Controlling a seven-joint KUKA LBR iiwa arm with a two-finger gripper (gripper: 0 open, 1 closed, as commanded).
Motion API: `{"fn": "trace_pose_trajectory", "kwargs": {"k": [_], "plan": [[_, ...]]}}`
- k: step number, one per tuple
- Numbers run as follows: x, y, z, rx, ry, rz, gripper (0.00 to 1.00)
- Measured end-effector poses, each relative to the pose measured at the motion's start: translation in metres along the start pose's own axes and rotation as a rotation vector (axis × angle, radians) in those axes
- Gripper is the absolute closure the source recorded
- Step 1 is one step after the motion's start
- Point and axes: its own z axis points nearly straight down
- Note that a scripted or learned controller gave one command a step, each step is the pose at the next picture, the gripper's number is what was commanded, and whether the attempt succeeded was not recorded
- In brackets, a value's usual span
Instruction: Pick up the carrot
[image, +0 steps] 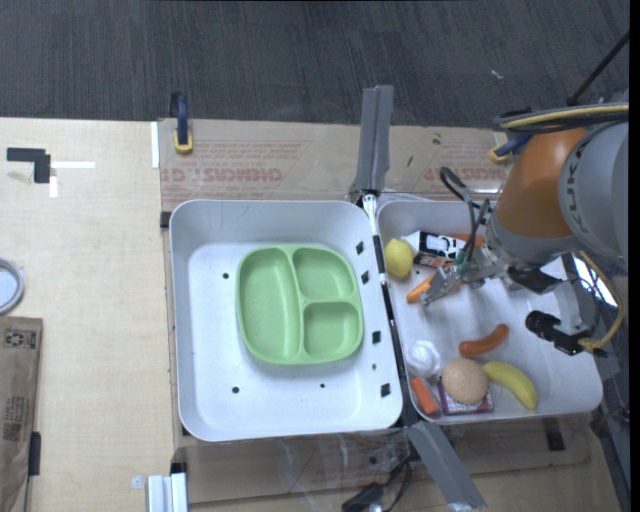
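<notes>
Arm (560, 190): you see it reach in from the right over the right bin (580, 400), orange band above the wrist.
Gripper (440, 287): low in the bin's upper left; you can see its fingers pinching the carrot.
Carrot (419, 290): small and orange, tilted, its end poking out left of the fingertips, just right of the lemon (398, 257).
Other items: your sausage (483, 341) lies mid-bin; bun (465, 381) and banana (510, 383) sit near the front; a second orange piece (424, 396) rests at the front-left corner.
Left bin (200, 330): you have a green tray (298, 303) with three compartments.
</notes>
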Motion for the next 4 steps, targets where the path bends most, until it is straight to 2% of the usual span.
{"fn": "trace_pose_trajectory", "kwargs": {"k": [1, 2, 3, 4], "plan": [[-0.001, 0.000, -0.009, 0.000, 0.000, 0.003, 1.00], [-0.001, 0.000, -0.009, 0.000, 0.000, 0.003, 0.00], [-0.010, 0.024, 0.000, 0.002, 0.000, -0.210, 0.00], [0.024, 0.013, -0.100, 0.001, -0.001, 0.031, 0.00]]}}
